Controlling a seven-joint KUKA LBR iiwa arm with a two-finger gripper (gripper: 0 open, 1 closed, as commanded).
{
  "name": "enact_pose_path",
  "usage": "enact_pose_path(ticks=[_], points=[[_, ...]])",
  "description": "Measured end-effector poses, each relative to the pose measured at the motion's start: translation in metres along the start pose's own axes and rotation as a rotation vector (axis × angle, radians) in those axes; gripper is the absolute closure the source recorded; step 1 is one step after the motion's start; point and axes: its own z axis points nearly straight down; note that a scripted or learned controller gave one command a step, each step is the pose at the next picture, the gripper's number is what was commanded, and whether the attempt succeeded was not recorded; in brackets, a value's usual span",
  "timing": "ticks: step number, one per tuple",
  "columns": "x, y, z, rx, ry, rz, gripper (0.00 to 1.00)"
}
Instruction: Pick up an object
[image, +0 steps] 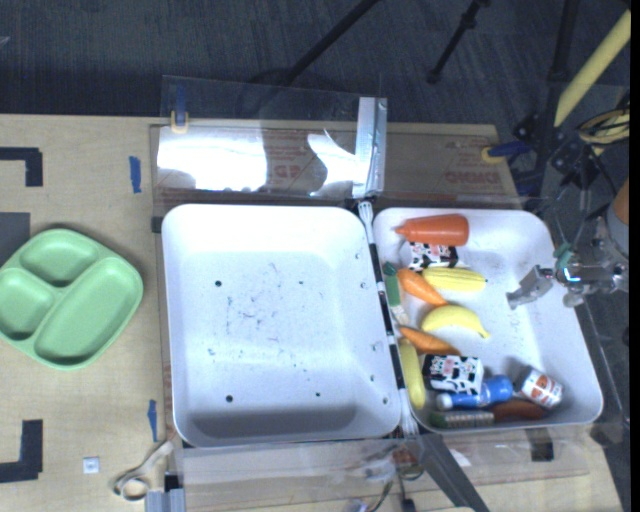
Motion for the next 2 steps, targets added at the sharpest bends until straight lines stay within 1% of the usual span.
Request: enact_pose_path(ticks=[1,2], points=[[0.052,0.01,0.051,0.003,0.001,0.369,0.0],[0.069,0.022,0.105,-0.02,-0.001,0.144,0.0]])
